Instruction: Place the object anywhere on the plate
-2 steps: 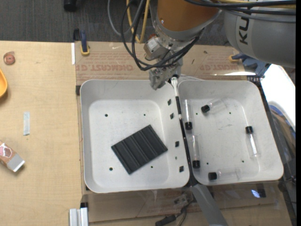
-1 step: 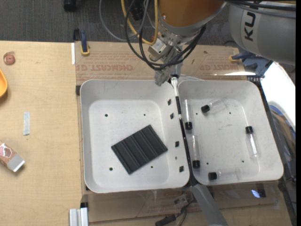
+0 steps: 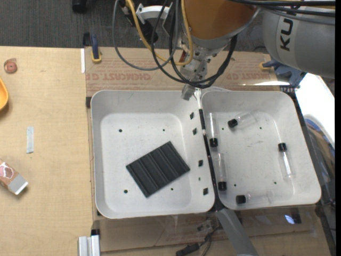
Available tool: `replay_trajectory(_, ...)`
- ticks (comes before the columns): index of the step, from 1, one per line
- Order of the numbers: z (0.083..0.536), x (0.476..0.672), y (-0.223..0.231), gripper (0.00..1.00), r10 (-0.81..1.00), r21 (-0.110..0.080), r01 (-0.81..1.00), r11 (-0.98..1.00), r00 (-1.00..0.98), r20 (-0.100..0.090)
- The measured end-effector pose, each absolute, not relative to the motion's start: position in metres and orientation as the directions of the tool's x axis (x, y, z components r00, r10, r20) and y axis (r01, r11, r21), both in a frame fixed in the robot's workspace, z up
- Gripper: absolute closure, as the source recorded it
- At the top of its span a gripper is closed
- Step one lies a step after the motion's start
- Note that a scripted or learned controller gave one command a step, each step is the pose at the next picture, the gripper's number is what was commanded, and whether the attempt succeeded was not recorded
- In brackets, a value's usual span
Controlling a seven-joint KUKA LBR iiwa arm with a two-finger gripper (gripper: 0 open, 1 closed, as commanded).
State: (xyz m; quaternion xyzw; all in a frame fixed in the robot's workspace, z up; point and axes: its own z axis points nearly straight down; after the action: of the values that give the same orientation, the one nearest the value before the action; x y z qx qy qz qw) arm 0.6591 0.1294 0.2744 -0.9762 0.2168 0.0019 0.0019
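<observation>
Five tubes (image 3: 213,127) in right bin (image 3: 298,143) | gripper (image 3: 190,92) at 12 o'clock, grip unclear | you'd drop straight onto one, then carry to plate (image 3: 157,168) at 7

My grey metal arm (image 3: 303,31) reaches in from the right at the top of the view, its orange band (image 3: 213,9) sitting above the wrist, cables looped around it, and my small two-finger gripper (image 3: 190,92) hangs at the far end, pointing down, its tip grey.
</observation>
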Motion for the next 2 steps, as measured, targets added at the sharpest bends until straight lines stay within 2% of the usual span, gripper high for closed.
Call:
replay_trajectory(1, 0.297, 0.659, 0.123, 1.00, -0.209, -0.003, -0.209, -0.978, 0.978, -0.001)
replay_trajectory(2, 0.235, 0.659, 0.106, 1.00, -0.202, -0.002, -0.202, -0.979, 0.979, -0.004)
